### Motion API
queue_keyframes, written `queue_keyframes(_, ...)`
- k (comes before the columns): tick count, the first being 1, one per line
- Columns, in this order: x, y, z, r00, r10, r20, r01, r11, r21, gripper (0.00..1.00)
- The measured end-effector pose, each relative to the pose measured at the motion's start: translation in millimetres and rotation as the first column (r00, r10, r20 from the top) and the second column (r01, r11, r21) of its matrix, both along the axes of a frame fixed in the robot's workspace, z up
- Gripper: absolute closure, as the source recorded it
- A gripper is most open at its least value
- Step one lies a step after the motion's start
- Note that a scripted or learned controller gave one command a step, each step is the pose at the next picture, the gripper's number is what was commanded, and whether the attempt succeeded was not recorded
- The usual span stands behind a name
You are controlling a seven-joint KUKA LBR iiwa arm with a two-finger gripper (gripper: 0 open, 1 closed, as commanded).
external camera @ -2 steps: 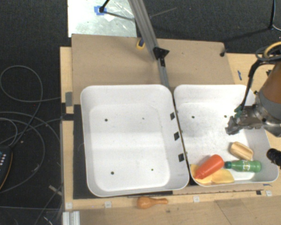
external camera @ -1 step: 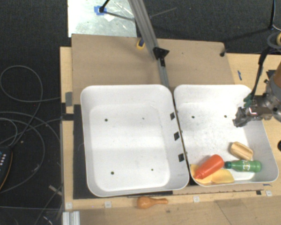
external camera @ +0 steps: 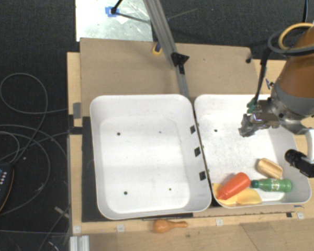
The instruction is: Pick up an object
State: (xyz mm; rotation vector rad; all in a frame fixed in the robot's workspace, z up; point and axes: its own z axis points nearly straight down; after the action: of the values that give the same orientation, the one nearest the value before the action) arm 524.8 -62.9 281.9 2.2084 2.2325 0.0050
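We found the gripper (external camera: pixel 247 129) hanging over the bare middle of the right bin (external camera: pixel 220 114), and we could not tell how it was set. The candidates lay crowded along that bin's near edge: an orange carrot-like piece (external camera: pixel 233 185) on a yellow object (external camera: pixel 247 197) at the near left corner, a green bottle (external camera: pixel 272 184) just beside them, and a tan block (external camera: pixel 269 167) behind the bottle. We judged the tan block the cleanest pick, since it stood most apart. The near wall left little room there, so a descent from the open middle seemed wiser. The left bin (external camera: pixel 146 150) offered wide space.
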Motion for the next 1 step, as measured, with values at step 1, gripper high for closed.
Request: queue_keyframes(1,17.2,49.8,-13.2,1.0,0.0,-0.002,0.0,1.0,0.001,1.0)
